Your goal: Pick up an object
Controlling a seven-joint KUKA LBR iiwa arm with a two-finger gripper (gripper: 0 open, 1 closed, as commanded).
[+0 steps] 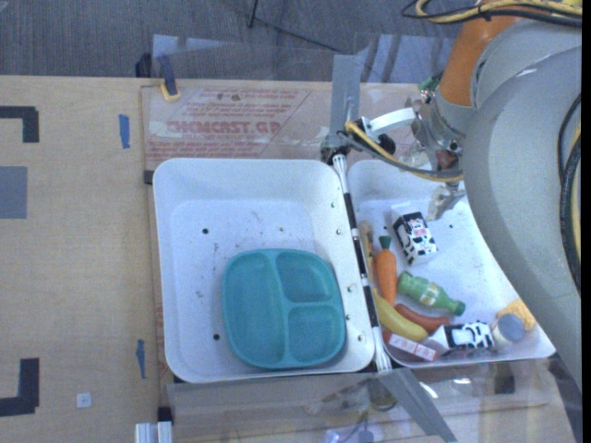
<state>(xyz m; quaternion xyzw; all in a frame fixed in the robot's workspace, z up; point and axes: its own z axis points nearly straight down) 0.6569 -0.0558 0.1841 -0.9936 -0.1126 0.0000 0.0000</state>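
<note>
The right bin (369, 185) holds several small items. A black-and-white cow-patterned carton (416, 236) lies near its middle. Below it are a carrot (386, 271), a green bottle (430, 293), a banana (399, 320) and a red pepper (423, 319). A second cow-patterned piece (469, 336) and a yellow-orange item (515, 321) rest at the front right. My gripper (444, 190) hangs over the back right of this bin, just up and right of the carton, under the orange-banded wrist (462, 53). Nothing shows in its grasp.
The left bin (185, 201) bears a teal divided plate (283, 308) at its front. A pink-and-white packet (406, 346) lies at the right bin's front edge. The big grey arm body (536, 173) covers the right bin's right side. Cables (388, 137) loop near the bins' shared wall.
</note>
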